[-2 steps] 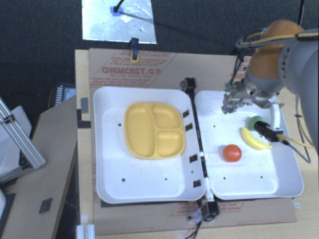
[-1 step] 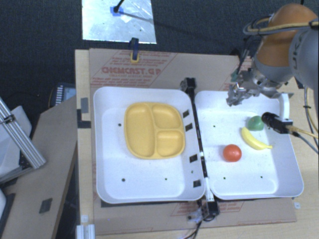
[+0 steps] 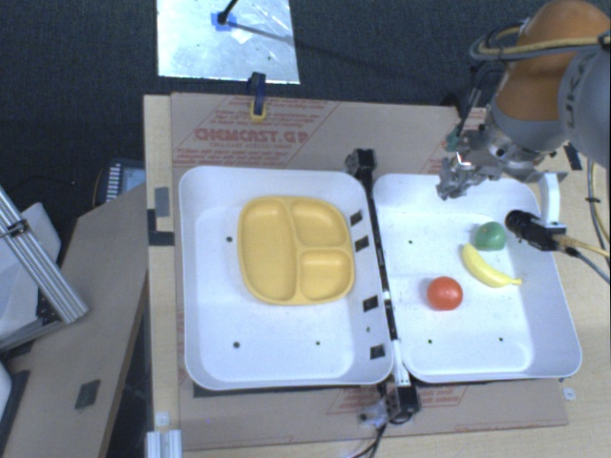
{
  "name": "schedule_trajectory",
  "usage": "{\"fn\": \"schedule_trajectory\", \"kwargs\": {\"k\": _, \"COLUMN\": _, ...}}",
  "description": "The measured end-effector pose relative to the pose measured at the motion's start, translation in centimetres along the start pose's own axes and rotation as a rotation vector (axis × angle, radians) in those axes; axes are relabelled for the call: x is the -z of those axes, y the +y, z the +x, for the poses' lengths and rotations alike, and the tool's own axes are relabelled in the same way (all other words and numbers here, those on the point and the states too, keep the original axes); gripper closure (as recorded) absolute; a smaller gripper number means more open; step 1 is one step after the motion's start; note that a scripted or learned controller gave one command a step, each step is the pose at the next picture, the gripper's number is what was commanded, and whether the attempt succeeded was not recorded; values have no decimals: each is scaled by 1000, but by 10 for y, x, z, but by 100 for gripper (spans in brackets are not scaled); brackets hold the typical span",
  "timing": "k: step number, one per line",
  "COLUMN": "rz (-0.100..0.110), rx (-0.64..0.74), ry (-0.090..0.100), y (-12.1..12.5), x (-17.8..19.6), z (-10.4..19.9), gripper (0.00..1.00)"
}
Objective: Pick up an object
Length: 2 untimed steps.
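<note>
The right bin (image 3: pixel 477 351) holds three small objects: a green round fruit (image 3: pixel 491 236), a yellow banana (image 3: pixel 489 267) just below it, and a red-orange tomato (image 3: pixel 444 293) nearer the middle. My gripper (image 3: pixel 456 179) hangs over the bin's far edge, up and to the left of the green fruit, apart from all three objects. Nothing shows between its fingers.
The left bin (image 3: pixel 210 351) bears a yellow sectioned plate (image 3: pixel 294 250). A black divider with clips (image 3: pixel 374 256) runs between the bins. The arm's orange band (image 3: pixel 554 46) and cables occupy the upper right. A silver sheet (image 3: pixel 227 25) lies beyond the bench.
</note>
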<state>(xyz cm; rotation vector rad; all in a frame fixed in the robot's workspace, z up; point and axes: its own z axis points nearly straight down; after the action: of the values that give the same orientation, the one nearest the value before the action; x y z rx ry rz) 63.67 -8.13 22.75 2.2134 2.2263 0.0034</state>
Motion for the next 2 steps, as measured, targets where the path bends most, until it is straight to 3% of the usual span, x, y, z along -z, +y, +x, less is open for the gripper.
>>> {"fn": "schedule_trajectory", "kwargs": {"k": 1, "rz": 0, "rx": 4, "ry": 2, "y": 6, "x": 10, "z": 53, "gripper": 100}}
{"fn": "schedule_trajectory", "kwargs": {"k": 2, "rz": 2, "rx": 4, "ry": 2, "y": 11, "x": -3, "z": 103, "gripper": 100}}
